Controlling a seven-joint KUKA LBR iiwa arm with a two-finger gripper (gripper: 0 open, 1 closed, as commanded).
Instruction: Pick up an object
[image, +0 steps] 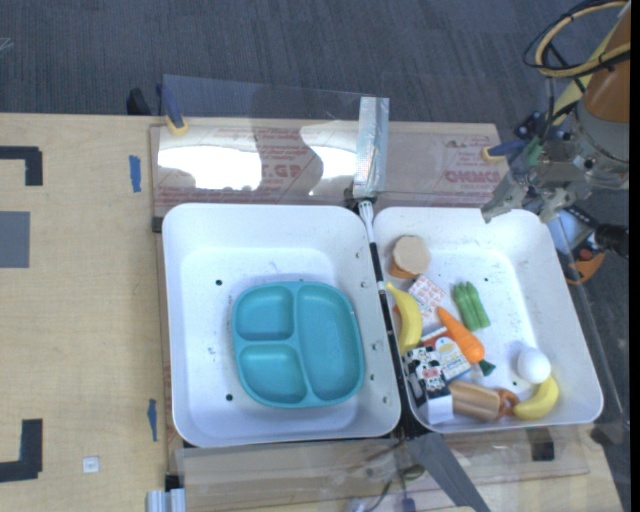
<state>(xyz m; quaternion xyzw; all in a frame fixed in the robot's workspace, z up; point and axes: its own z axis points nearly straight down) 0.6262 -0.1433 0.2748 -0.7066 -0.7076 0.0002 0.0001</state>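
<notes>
- White right bin (560, 290) holds every candidate for the pick: a round brown bun (408, 255) at its far left corner, a yellow banana (407, 315) along its left wall, a green vegetable (470, 303) and an orange carrot (462, 338) near its middle, a white egg (533, 363) towards its near right side
- Along the right bin's near wall lie a brown sausage roll (475, 400) and a second banana (540, 400), touching each other, with a black-and-white carton (430, 370) just beside them
- Gripper (528, 192) hangs over the right bin's far right corner, above bare floor and well apart from the toys; nothing shows in its grasp, and whether it is spread or closed I cannot tell at this slant
- Best target, in my judgement, is the green vegetable: it lies apart from its neighbours, away from the right bin's walls, and is narrow enough to straddle
- Come straight down over its middle, closing across its short width
- Avoid the cluster at the right bin's near wall, where crowding would likely spoil the grip; the egg may roll away
</notes>
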